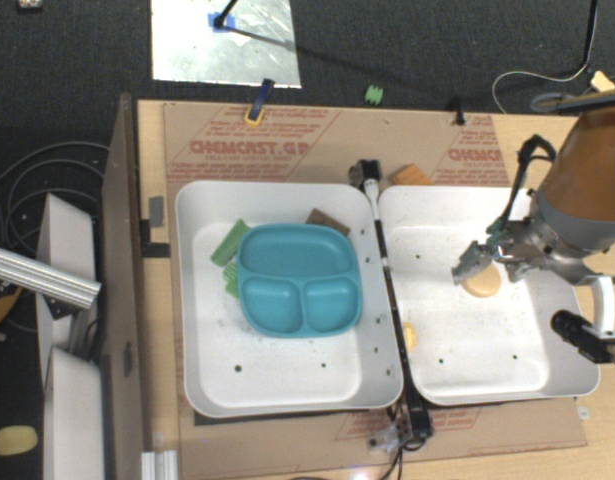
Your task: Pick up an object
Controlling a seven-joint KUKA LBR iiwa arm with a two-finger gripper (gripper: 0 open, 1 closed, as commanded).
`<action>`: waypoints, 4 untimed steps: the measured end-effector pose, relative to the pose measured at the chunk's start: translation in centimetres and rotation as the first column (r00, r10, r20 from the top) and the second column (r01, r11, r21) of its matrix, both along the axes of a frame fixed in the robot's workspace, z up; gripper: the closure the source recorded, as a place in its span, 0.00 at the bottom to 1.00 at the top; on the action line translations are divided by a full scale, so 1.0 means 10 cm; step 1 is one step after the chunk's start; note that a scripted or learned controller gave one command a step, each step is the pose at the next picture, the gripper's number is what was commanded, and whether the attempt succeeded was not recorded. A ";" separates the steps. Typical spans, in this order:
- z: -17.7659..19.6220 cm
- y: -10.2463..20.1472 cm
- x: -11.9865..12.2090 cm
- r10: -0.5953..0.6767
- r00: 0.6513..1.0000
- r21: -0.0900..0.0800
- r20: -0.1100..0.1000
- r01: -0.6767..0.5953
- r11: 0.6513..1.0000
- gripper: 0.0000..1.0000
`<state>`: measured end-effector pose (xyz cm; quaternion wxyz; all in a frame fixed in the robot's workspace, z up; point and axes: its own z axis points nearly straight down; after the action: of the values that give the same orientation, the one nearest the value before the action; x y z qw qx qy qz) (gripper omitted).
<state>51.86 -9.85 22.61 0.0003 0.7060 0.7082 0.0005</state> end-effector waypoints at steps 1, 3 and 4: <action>-0.13 -0.63 0.55 -0.004 1.000 -0.004 0.005 0.004 1.000 0.00; -1.45 -0.68 0.70 -0.001 1.000 0.000 -0.003 0.001 1.000 0.00; -1.30 -0.69 0.72 -0.001 1.000 -0.001 0.004 0.001 1.000 1.00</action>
<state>59.05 -16.74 9.56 0.0020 0.7062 0.7080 0.0014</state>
